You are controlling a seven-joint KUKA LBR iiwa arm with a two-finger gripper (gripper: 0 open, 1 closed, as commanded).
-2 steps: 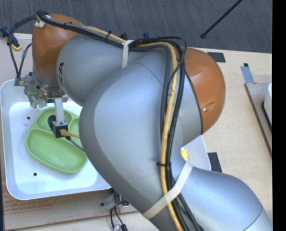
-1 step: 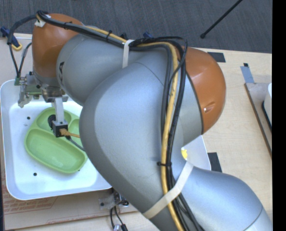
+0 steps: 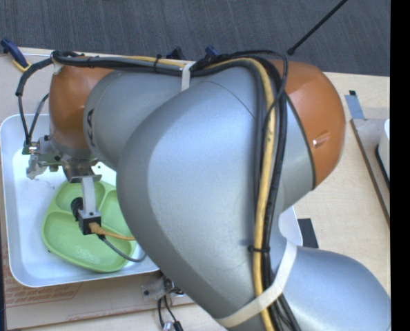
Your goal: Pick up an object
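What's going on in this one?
The grey KUKA arm reaches across the bench and covers most of the view. Its pincer is down inside the left white bin, close to the edge of a lime-green divided plate that lies flat on the bin floor. Whether the pincer has hold of anything cannot be told from here.

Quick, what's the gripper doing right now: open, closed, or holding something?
Gripper: cannot be told; it is above the white bin that holds the green dish.
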